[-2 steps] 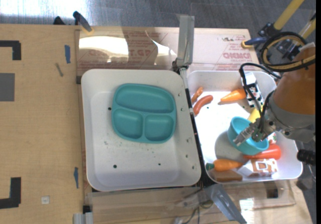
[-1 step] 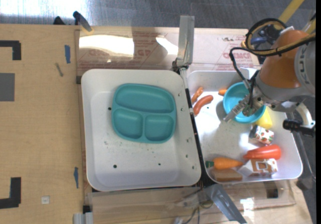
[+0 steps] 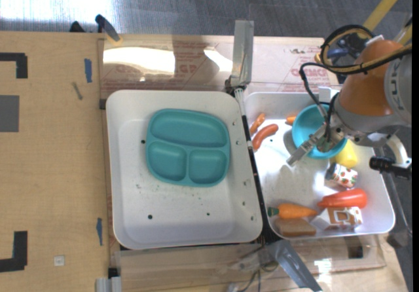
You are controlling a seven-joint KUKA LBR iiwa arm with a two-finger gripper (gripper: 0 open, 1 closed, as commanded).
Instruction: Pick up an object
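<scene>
The right bin (image 3: 288,182) holds several toy foods. A blue bowl (image 3: 313,124) sits near its back, with a yellow piece (image 3: 349,153) beside it. My gripper (image 3: 308,146) comes down at the bowl's front-left rim, low over the bin floor. The arm's orange band hangs just above it and hides part of the bowl. A red sausage (image 3: 264,133) and a small orange piece (image 3: 259,120) lie by the bin's left wall. Along the front lie a carrot (image 3: 294,211), a red pepper (image 3: 344,199) and a white-and-red block (image 3: 343,177).
The left bin (image 3: 124,173) holds a teal divided plate (image 3: 188,146). A brown slice (image 3: 294,226) and a small white carton (image 3: 344,219) rest at the right bin's front edge. A metal post (image 3: 242,55) stands behind the divider between the bins. Bare floor shows mid right bin.
</scene>
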